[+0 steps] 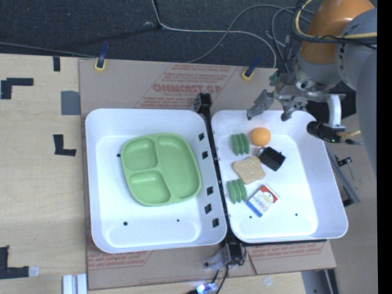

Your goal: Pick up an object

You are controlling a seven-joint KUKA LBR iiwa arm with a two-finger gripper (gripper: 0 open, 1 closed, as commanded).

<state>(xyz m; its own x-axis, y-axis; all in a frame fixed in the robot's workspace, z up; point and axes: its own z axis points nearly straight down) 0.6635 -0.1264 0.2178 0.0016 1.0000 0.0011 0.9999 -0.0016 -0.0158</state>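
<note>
Wood-tone counter (37, 182), brown board (177, 84) under two white bins (98, 225); dark floor behind; pincer (272, 110) spread open, gripping nothing.

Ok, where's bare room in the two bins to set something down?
Left bin: a strip below the green plate. Right bin: the right side, past the black block and small carton. Crowded near the divider around the cracker.

Two shallow white bins sit side by side: a left bin (98, 164) and a right bin (318, 188). The left one holds one green divided plate (160, 168). The right one holds six items: two green ridged pieces (240, 143) (236, 190), one orange ball (261, 136), one black block (272, 158), one tan cracker-like square (248, 169), and one red-and-white packet (262, 200).
</note>
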